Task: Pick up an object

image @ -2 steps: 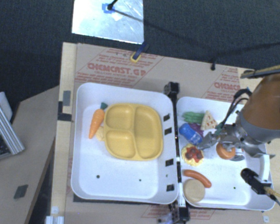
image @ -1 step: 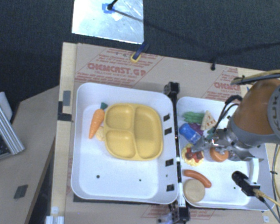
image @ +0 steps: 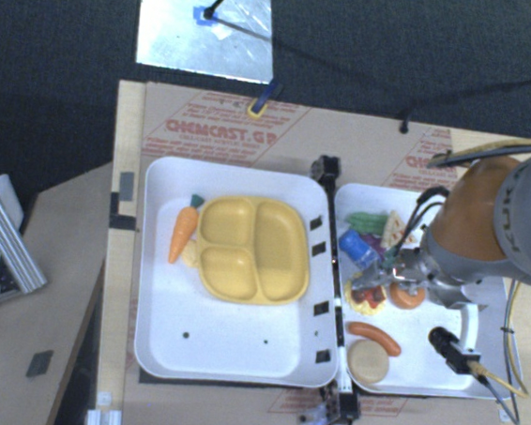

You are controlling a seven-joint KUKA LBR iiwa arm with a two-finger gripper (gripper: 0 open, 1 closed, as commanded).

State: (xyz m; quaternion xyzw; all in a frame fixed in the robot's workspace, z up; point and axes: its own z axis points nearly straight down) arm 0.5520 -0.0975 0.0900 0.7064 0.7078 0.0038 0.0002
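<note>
You could not tell how the jaws [image: 378, 277] stood; they sat low in the right bin [image: 474, 384] among crowded toy food. Just below them lay a yellow piece [image: 366, 303]. A glossy sausage [image: 375, 337] lay beyond it, then a round tan bun [image: 369, 362]. The left bin [image: 154, 332] held a smooth yellow divided plate [image: 250, 250], a carrot [image: 182, 232] beside it.

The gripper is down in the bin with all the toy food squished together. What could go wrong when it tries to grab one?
1. The gripper sits low in the right bin amid crowded toys: a blue item, green one and tomato. It might pinch two, or knock one away.
2. The sausage and round bun look smooth and could slip.
3. The bin divider is near, so the arm might bump it.
</note>
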